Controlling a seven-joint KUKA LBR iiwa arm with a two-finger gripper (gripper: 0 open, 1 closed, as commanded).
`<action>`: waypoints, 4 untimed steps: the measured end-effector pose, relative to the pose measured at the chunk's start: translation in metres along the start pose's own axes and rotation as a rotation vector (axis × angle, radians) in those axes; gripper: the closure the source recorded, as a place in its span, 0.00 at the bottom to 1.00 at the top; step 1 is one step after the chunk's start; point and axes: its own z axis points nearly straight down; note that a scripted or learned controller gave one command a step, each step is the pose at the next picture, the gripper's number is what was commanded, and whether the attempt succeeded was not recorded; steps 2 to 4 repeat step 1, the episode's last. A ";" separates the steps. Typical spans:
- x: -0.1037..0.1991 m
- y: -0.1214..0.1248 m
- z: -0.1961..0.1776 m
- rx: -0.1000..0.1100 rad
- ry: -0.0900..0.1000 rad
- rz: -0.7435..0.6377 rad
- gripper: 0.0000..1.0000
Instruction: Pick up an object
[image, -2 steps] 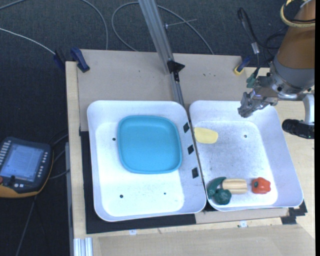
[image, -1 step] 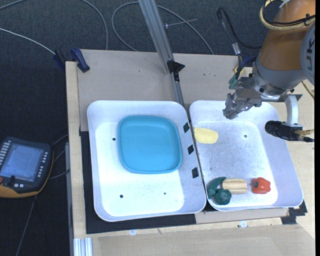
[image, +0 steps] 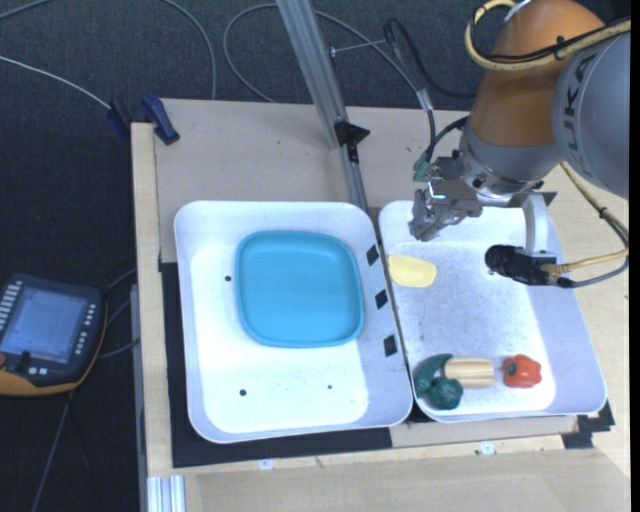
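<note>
Nearest, a green toy (image: 439, 381), a corn piece (image: 470, 372) and a tomato (image: 521, 371) lie along the right bin's (image: 572, 330) front wall. Beyond them rests a yellow piece (image: 411, 270), the likely target, since the gripper (image: 428, 226) hangs just behind it, holding nothing; its finger spread I cannot tell.

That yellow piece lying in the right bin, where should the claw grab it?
Probably straight down from above, pinching across its narrower width. The yellow piece lies flat and apart from the other items, near the right bin's left wall, with the claw just above it.
</note>
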 end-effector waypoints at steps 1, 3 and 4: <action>0.054 -0.009 -0.002 -0.001 0.000 0.000 1.00; 0.054 -0.009 -0.002 -0.001 0.000 0.000 1.00; 0.054 -0.009 -0.002 -0.001 0.000 0.000 1.00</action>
